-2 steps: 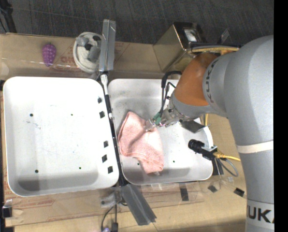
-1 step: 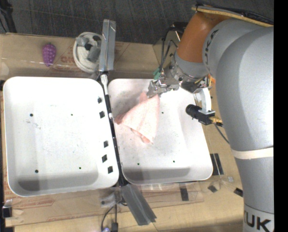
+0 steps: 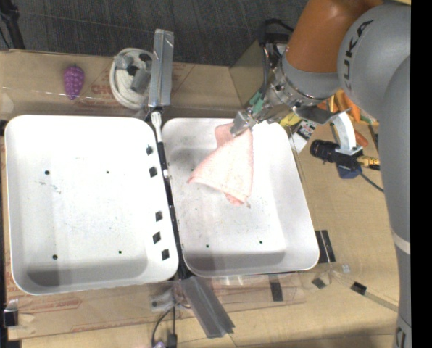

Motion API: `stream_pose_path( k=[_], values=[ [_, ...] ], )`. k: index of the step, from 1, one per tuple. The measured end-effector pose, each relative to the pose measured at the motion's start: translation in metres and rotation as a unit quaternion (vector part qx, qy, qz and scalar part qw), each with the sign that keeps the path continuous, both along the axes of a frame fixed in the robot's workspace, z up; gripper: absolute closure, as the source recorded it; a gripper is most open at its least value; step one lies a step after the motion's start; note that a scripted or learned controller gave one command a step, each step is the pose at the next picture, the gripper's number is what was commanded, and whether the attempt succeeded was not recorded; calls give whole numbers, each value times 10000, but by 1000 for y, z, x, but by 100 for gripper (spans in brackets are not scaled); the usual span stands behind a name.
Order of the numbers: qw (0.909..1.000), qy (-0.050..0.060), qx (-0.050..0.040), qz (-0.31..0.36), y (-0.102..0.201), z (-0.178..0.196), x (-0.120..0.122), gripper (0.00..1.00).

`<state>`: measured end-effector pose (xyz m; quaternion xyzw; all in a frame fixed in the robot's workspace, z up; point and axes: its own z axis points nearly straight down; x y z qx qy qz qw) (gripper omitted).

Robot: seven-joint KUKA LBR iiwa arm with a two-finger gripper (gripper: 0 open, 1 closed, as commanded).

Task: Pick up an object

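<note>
Table front edge [image 3: 332, 296]: I see bare brown board nearest the camera, with dark clips and a grey bracket [image 3: 207, 307] where the two bins meet — I take it the bracket pins them side by side.

Left bin [image 3: 27, 194]: white and shallow, with a few dark specks on its floor.

Right bin [image 3: 296, 223]: the working bin; its floor near me is bare, and the cloth hangs over its far half.

Pink cloth [image 3: 229, 169]: the task's thing. It drapes down in a fan from one pinched corner, its lower edge near or brushing the bin floor — I cannot tell which. The hanging shape suggests it is carried from above rather than lying flat.

Claw [image 3: 243, 124]: clamped on the cloth's top corner, at the bin's far rim. A corner grip suits limp fabric, though I judge it could slip.

Arm [image 3: 339, 35]: grey, with its orange band, reaching in from the right.

Far table strip: a purple object [image 3: 73, 80] and a white coil [image 3: 131, 77], well apart from the cloth.
</note>
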<state>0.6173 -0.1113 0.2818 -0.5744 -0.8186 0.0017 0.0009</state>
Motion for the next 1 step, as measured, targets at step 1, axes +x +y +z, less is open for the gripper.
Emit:
stream_pose_path(
  k=[1],
  values=[
    [9939, -7, 6, 1104, 41, 53, 7, 100]
  ],
)
